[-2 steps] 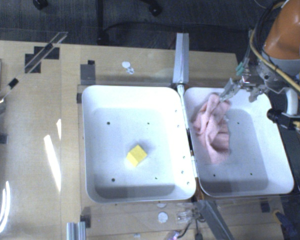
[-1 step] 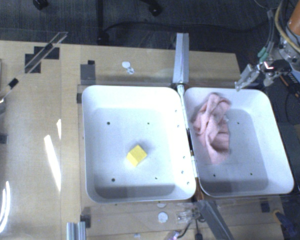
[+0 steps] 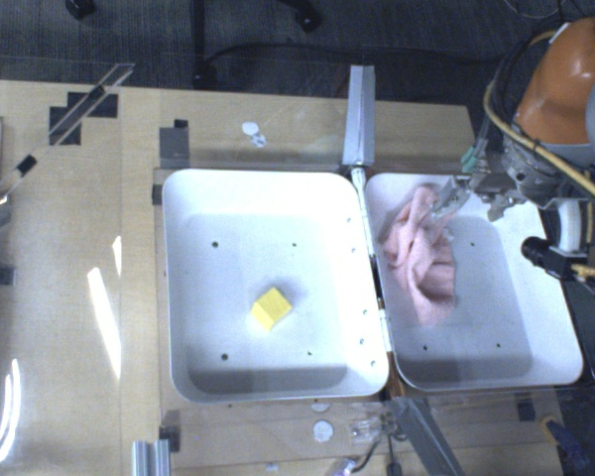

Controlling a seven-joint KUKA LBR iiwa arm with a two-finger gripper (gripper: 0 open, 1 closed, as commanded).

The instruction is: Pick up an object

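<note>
Orange-banded arm (image 3: 565, 77) hides bin corner; fingers (image 3: 446, 203) pinch pink cloth (image 3: 421, 256).

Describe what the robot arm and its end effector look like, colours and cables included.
The arm is grey with a rounded orange band above the wrist. Yellow and black cables loop around it. The end effector is a small grey metal piece with thin fingers, beside a black-and-white cylindrical fitting.
</note>
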